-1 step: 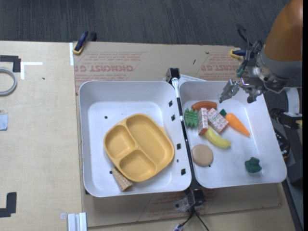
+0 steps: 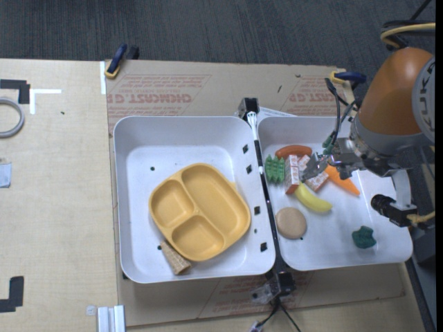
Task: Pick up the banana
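The yellow banana [image 2: 313, 199] lies flat in the right bin [image 2: 387, 254], near the bin's middle and slanting down to the right. My gripper [image 2: 319, 171] hangs just above and behind it, over a red-and-white packet [image 2: 297, 169] and the end of an orange carrot [image 2: 345, 181]. The gripper is close to the banana's upper end, and the banana rests on the bin floor with nothing around it.
Also in the right bin are a green ridged piece [image 2: 275, 169], a red sausage-like piece [image 2: 294, 151], a tan round bun [image 2: 291, 223] and a dark green lump [image 2: 363, 237]. The left bin [image 2: 131, 185] holds a yellow divided plate [image 2: 201, 211] and a wafer [image 2: 175, 259].
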You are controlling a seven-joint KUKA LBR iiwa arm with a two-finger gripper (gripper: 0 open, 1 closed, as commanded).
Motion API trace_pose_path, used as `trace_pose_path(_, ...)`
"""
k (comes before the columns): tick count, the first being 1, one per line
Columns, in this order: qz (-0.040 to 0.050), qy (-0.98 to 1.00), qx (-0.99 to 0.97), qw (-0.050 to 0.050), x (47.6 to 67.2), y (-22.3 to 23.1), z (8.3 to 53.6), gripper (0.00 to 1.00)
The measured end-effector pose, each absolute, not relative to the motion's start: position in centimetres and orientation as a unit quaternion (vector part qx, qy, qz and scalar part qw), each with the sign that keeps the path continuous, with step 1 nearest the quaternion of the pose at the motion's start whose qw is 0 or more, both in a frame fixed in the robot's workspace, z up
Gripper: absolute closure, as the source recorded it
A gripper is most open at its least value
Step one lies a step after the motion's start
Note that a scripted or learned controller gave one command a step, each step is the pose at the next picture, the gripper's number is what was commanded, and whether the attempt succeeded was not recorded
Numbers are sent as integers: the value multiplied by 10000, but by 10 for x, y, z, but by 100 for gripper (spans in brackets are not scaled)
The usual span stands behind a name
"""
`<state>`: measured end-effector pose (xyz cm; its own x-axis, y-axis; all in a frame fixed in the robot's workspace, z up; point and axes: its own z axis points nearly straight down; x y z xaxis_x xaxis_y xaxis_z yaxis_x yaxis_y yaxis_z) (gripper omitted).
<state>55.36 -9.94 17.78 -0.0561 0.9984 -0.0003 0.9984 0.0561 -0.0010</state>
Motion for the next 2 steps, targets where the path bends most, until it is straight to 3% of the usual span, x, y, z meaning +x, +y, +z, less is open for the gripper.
trace_pose_path(1, -14, -8286, -5598, -13, 541, -103, 94, 0)
trace_pose_path(2, -16, -8279, -5608, -19, 541, -103, 104, 100)
